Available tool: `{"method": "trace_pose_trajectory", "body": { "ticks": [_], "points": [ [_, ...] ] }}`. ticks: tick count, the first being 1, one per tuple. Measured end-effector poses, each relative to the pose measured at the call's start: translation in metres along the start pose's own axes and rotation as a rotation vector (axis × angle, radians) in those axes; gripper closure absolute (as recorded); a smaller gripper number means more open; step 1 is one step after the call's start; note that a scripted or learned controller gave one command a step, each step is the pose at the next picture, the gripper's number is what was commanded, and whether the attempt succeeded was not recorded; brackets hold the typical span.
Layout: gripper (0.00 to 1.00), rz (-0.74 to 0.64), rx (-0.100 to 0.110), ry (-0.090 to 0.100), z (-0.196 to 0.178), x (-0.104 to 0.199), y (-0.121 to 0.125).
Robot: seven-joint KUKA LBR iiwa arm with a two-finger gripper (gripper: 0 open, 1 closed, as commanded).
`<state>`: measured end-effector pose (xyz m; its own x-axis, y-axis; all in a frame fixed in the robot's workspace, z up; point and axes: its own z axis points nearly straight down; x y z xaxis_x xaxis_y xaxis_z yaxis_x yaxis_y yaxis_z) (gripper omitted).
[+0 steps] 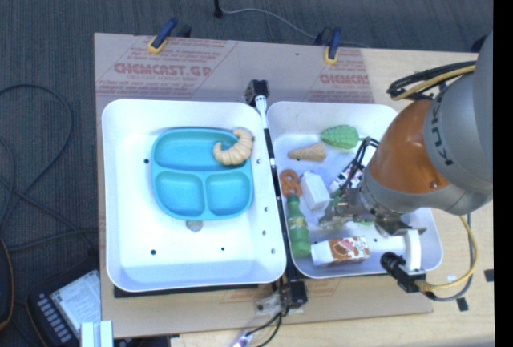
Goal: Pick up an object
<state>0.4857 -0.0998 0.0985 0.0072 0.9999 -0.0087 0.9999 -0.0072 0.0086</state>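
The right bin [276, 129] holds several objects. A green leaf-shaped toy [341, 136] and a tan cone-like piece [309, 151] lie at its far side. An orange item [288, 182] sits by the left wall, with a white block [314, 189] just right of it. Along the left wall lies a green bottle [298, 232], and a white carton with a red label [343, 250] lies at the near edge. My gripper [335, 209] is low in the bin's middle, between the white block and the carton. The arm's orange band hides the bin's right half.
The left bin [128, 249] holds a blue divided tray [200, 173] with a tan grub-shaped toy [234, 147] on its far right corner. A black bar [260, 97] runs between the bins. Two clamps [164, 33] hold the board's far edge.
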Motion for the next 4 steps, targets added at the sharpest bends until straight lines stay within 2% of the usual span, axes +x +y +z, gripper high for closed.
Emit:
{"method": "trace_pose_trajectory", "body": {
  "ticks": [1,2,3,4],
  "points": [
    [0.0,0.002,0.0,-0.003,0.0,-0.002,0.0],
    [0.0,-0.004,0.003,0.003,0.011,0.002,0.037],
    [1.0,-0.005,0.001,0.004,0.001,0.002,0.038],
    [1.0,-0.006,0.008,0.006,-0.013,-0.123,0.084]
  ]
}}
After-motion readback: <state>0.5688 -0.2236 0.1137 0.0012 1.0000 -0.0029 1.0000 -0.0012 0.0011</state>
